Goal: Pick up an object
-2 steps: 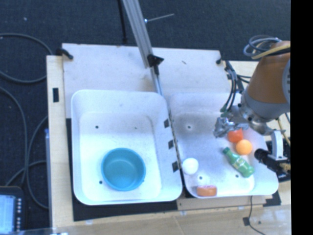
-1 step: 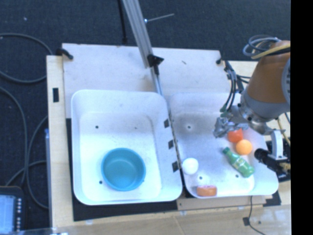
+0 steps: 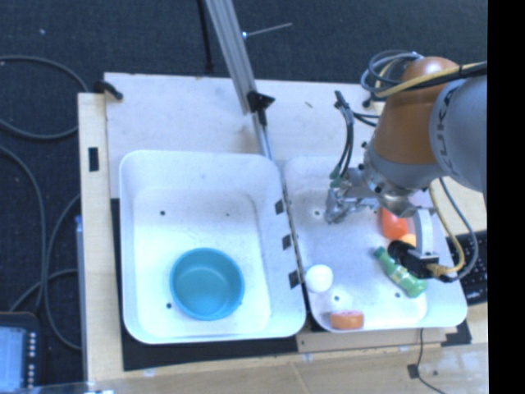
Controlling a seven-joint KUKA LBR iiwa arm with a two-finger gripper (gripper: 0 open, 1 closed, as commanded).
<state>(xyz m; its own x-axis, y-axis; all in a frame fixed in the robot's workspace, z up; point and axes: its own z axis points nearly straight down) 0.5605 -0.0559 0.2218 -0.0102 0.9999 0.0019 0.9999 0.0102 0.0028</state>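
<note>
Arm over right bin (image 3: 312, 179), nothing lifted yet.
I saw the gripper (image 3: 338, 208) low w/ nothing visibly grasped; can't tell its grip. White ball (image 3: 319, 277), green bottle (image 3: 401, 272) lay untouched; pick still to do.

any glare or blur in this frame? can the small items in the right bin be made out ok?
Camera view: the white bins are bright and nearly washed out, rims low in contrast; overall soft focus. The blue bowl reads clearly. In the right bin the white ball almost blends into the floor, the green object and orange pieces stand out by colour; the gripper is blurry, fingers indistinct.
</note>
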